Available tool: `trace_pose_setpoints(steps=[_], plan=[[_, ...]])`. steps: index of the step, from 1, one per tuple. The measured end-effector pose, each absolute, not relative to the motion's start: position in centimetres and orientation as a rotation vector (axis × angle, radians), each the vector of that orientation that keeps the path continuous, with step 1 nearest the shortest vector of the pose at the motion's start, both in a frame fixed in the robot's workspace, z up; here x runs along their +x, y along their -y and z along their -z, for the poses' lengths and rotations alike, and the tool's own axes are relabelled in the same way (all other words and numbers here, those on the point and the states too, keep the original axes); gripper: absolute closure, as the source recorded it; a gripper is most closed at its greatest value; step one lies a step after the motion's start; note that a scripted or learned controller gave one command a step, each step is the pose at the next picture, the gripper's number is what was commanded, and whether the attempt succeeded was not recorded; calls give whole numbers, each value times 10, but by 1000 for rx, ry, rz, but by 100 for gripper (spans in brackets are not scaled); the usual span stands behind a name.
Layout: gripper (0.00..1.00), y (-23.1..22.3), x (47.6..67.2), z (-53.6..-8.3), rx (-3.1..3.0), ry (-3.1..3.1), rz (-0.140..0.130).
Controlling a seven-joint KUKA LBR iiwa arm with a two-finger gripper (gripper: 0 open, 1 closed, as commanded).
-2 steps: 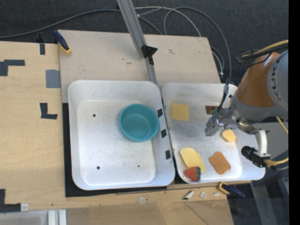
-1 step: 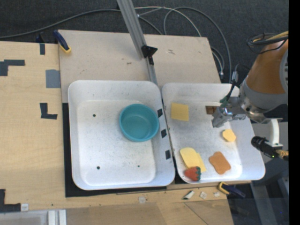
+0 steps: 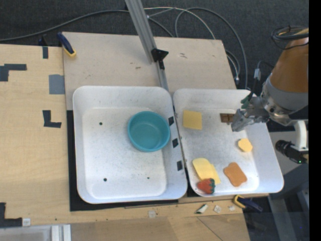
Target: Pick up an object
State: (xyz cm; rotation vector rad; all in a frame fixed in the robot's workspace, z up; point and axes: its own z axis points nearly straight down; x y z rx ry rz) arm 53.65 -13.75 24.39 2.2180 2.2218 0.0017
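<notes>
- Hand (image 3: 239,122) hangs over the right bin (image 3: 266,185) near its 2 o'clock corner; you cannot tell from this blurred view whether it is spread wide, narrowed, or holding anything.
- Just at the hand's 9 o'clock you see a small brown piece (image 3: 226,117), partly hidden by the hand, so its full shape is unclear.
- A yellow square block (image 3: 192,120) lies at the bin's 10 o'clock, well apart from the hand.
- A small yellow lump (image 3: 245,145) sits at the hand's 6 o'clock, near it but apart.
- Toward the bin's 6 o'clock lie a pale yellow piece (image 3: 204,167), a red item with a green end (image 3: 206,186) touching it, and an orange piece (image 3: 234,174) beside them.
- The left bin (image 3: 95,149) holds a teal bowl (image 3: 148,130), upright, toward 2 o'clock of centre.
- The arm (image 3: 290,79) is cut off at the right edge.
</notes>
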Motion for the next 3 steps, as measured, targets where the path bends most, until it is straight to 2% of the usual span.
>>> trace_pose_setpoints(steps=[3], plan=[[100,-25,589,-248,2214,-2231,-2]])
